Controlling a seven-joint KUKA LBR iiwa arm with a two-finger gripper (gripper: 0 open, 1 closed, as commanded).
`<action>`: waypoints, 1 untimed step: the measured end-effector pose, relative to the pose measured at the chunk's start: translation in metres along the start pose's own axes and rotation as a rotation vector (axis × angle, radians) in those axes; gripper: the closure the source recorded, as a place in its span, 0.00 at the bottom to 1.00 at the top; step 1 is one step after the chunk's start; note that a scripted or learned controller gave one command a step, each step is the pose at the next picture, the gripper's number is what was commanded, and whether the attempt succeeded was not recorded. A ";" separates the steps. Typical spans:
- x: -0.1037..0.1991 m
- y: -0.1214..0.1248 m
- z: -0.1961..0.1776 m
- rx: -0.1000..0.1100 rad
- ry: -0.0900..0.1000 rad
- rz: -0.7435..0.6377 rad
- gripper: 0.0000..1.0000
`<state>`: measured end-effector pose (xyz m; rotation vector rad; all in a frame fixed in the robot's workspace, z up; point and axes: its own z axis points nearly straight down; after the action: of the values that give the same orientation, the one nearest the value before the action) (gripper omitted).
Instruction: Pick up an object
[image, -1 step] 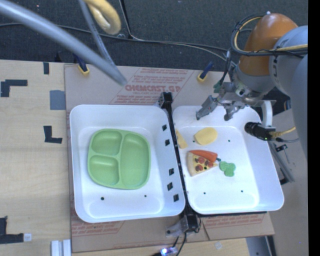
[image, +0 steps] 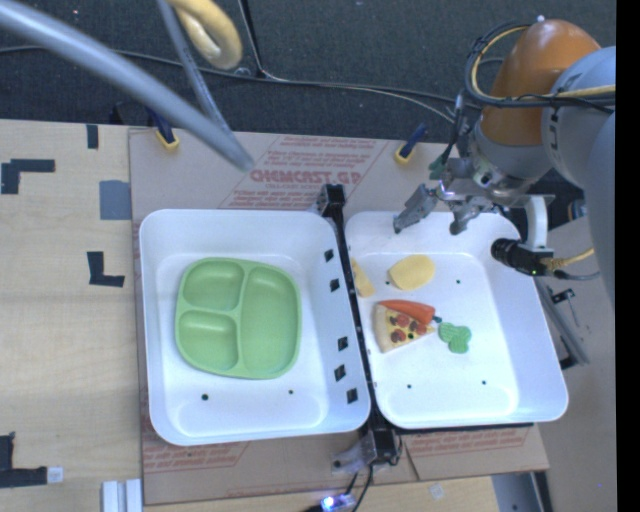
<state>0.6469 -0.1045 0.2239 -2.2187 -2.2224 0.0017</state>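
Note:
In the right bin (image: 520, 380) lie a yellow potato-shaped piece (image: 412, 271), a carrot (image: 408, 309), a pizza slice (image: 398, 328) and a small green broccoli (image: 456, 337). My gripper (image: 436, 218) hangs over the bin's far edge, above and just behind the yellow piece. Its two fingers (image: 410, 214) are spread apart, open, with nothing between them.
The left bin (image: 160, 250) holds a green divided plate (image: 240, 317). A black clip divider (image: 340, 290) runs between the bins. A small yellow piece (image: 360, 283) sits by the divider. A grey pole (image: 120, 70) crosses the upper left. Cables trail near the arm's wrist (image: 525, 255).

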 end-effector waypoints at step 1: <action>-0.010 -0.002 0.051 0.003 -0.002 0.001 0.00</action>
<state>0.6444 -0.1142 0.1731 -2.2196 -2.2202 0.0070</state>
